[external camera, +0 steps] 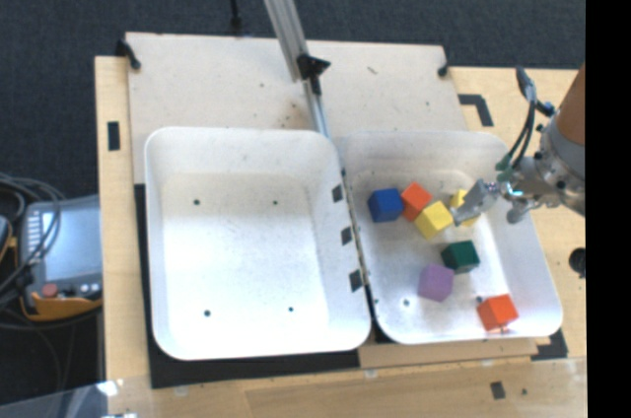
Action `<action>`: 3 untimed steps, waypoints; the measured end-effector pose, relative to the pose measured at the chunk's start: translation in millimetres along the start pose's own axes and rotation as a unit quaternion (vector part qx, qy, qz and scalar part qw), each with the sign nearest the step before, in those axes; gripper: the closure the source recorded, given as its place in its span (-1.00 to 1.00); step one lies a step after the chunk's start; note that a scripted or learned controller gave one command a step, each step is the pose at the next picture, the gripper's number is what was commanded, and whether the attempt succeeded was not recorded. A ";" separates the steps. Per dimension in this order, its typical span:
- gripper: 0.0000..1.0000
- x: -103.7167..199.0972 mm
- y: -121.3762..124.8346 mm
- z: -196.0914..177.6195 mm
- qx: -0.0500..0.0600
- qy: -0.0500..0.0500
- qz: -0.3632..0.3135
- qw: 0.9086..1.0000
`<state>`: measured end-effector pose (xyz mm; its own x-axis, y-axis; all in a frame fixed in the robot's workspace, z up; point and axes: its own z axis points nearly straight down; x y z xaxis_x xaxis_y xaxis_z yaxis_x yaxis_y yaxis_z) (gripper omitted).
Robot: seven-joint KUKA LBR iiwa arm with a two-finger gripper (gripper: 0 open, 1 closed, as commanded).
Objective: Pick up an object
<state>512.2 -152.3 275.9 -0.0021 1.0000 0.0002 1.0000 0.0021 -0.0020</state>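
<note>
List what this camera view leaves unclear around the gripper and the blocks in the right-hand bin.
- Gripper: too small and blurred to read its grip.
- Small yellow piece beside it: partly covered by the gripper, shape unclear.
- Arm: cut off by the right edge.

Fixed overhead camera, slanted down, both bins (246,239) in frame

Two white bins (246,145); the right one holds seven blocks (436,283): two orange, two yellow, one blue, green, purple.
</note>
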 end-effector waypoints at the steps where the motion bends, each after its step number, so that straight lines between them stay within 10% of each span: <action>1: -1.00 -0.1 0.6 -2.2 -0.002 0.000 0.001 1.000; 3: -1.00 -19.5 -3.7 100.9 0.001 0.000 0.002 1.000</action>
<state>508.3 -171.8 175.0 0.0015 1.0000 -0.0006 1.0000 -0.0015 -0.0050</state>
